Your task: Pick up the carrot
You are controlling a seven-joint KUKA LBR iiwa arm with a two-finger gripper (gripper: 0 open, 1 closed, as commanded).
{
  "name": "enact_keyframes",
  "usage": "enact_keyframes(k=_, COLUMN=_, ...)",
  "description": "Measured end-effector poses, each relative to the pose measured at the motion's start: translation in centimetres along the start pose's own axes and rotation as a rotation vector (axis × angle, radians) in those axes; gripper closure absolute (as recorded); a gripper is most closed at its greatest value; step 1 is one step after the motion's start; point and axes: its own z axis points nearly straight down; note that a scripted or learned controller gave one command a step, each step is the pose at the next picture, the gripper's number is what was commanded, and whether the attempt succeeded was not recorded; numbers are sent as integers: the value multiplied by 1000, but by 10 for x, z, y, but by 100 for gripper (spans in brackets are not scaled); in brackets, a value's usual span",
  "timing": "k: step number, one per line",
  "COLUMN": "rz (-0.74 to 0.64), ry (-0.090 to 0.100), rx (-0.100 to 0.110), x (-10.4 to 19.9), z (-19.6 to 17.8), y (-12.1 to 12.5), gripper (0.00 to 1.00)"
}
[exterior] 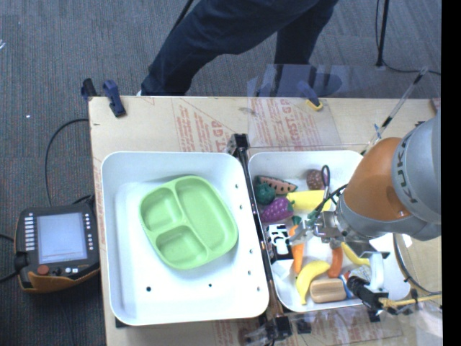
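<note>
The carrot lies in the right bin, near its left wall, long axis almost upright in the picture, just above a banana and beside a second orange piece. The tool hangs over the middle of this bin, close above the carrot's upper end; how wide it stands I cannot tell, because the wrist covers it. To do this step well, I think the tool should come down centred on the carrot's middle, closing across its thin side, and stay away from the banana and the bin wall. The left bin holds a green plate.
</note>
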Motion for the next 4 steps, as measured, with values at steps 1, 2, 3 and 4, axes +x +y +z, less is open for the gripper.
enact_keyframes(k=1, rz=280, ry=-1, rx=20, x=6, z=0, y=-9, gripper=0)
enact_keyframes(k=2, rz=804, ry=-3, rx=12, x=18, z=6, y=-25, gripper=0)
enact_keyframes(k=3, rz=801, ry=-2, rx=34, x=19, z=2, y=-28, gripper=100)
enact_keyframes(k=4, rz=880, ry=-10, rx=52, x=107, z=-89, y=-41, gripper=100)
